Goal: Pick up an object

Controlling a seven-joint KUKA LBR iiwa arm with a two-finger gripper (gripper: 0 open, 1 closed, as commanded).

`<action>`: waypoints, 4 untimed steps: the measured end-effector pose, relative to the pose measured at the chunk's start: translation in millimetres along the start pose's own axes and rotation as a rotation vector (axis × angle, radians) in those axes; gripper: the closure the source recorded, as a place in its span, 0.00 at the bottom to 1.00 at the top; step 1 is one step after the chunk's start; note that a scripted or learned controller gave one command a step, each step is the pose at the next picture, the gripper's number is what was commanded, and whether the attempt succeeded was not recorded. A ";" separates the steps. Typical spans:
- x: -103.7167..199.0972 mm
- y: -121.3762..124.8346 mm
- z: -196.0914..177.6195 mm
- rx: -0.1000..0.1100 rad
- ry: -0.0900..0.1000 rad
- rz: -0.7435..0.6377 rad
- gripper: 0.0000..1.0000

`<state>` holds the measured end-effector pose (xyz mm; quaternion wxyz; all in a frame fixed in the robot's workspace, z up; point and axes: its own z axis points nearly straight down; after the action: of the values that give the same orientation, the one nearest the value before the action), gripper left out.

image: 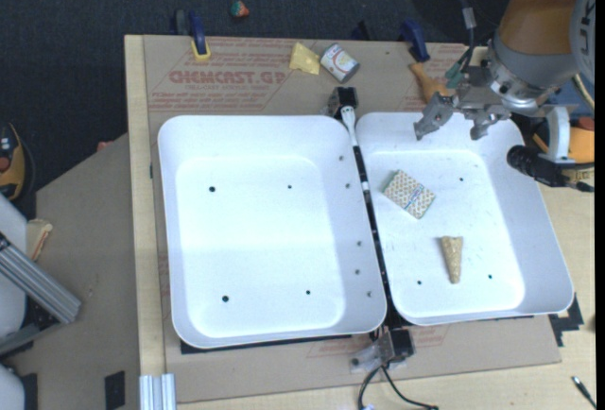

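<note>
My gripper (pixel 458 119) sits above the far rim of the right bin (pixel 529 210), fingers spread wide, nothing between them. Both candidates lie in that bin, nearer the camera than the gripper. The patterned packet (pixel 408 194) is closest to me, left of bin centre. The cone (pixel 453 258) is further toward the near rim, well apart from the packet.

I judge the packet the better target: shorter travel, flat faces, clear space all round. It looks like a thin, soft square pouch lying rotated, so I'd turn the wrist to close across two parallel edges, not the corners, and come down low, since it barely rises off the floor.

The cone tapers, looks ridged and rigid, lies on its side; fingers should squeeze across the wide end or it may slip out. Bin floor is smooth white plastic, so either object may slide.
</note>
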<state>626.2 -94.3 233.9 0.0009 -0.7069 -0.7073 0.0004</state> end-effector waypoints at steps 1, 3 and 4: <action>33.8 -87.7 52.8 0.011 0.003 0.000 0.00; -20.9 -94.3 -203.9 -0.024 -0.006 -0.002 0.00; -20.2 -95.0 -204.6 -0.009 -0.004 -0.001 1.00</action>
<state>531.6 -114.7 438.7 -0.0037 -0.7066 -0.7076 -0.0012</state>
